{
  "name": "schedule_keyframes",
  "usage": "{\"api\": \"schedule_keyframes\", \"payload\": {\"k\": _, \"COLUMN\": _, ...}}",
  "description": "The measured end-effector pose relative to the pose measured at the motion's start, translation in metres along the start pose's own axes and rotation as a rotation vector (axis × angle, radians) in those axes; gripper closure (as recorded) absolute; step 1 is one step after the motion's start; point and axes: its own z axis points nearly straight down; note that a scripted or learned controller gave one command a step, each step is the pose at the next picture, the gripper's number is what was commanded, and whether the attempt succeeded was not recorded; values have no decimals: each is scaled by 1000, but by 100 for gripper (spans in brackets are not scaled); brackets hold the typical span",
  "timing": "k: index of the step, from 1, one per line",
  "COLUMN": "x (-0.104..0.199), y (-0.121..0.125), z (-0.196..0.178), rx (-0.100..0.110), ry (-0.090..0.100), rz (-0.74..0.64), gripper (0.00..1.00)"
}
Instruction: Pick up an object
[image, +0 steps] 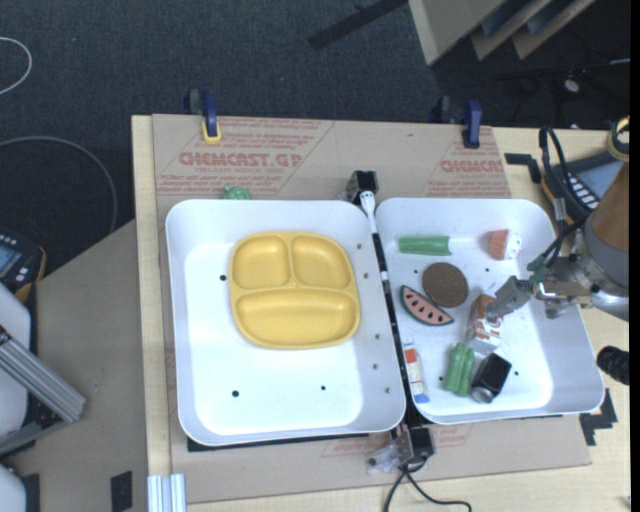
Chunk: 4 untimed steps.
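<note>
- The surface (300, 150) is a tan board printed with red lettering, held at its far edge by two blue-and-yellow clamps (208, 115), and it stands on dark carpet (200, 50).
- Two shallow white bins sit side by side on it. The left bin (200, 380) carries a yellow divided plate (294, 290) in its far half.
- The right bin (570, 375) holds the small objects: a green marker (423, 244) near the far wall, an orange-red piece (497, 243) to its right, a brown disc (445, 284) in the middle, and a watermelon slice toy (426, 305) touching the disc's near-left side.
- Nearer the front lie a green bottle-like item (459, 368) and a black cylinder (491, 377) just beside it, with a thin white tube (412, 372) along the left wall.
- The arm comes in from the right, and its end effector (507, 298) hangs low over the right bin, just above a small red-and-white item (485, 327); I cannot tell whether it is released or clenched, and nothing is visibly between its tips.
- The red-and-white item is partly covered and too small to identify. The arm's body is cut off at the right edge.
- Loose cables (40, 150) lie on the carpet at left, and grey equipment (30, 380) is cropped at the lower left corner.
</note>
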Motion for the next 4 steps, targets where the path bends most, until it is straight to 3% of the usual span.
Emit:
{"api": "schedule_keyframes", "payload": {"k": 1, "x": 0, "y": 1, "z": -11, "rx": -3, "ry": -1, "rz": -1, "gripper": 100}}
{"api": "schedule_keyframes", "payload": {"k": 2, "x": 55, "y": -5, "z": -200, "rx": -19, "ry": -2, "rz": -7, "gripper": 100}}
{"api": "schedule_keyframes", "payload": {"k": 3, "x": 76, "y": -7, "z": -97, "rx": 9, "ry": 1, "rz": -1, "gripper": 100}}
{"api": "schedule_keyframes", "payload": {"k": 4, "x": 131, "y": 13, "z": -158, "rx": -9, "ry": 0, "rz": -6, "gripper": 100}}
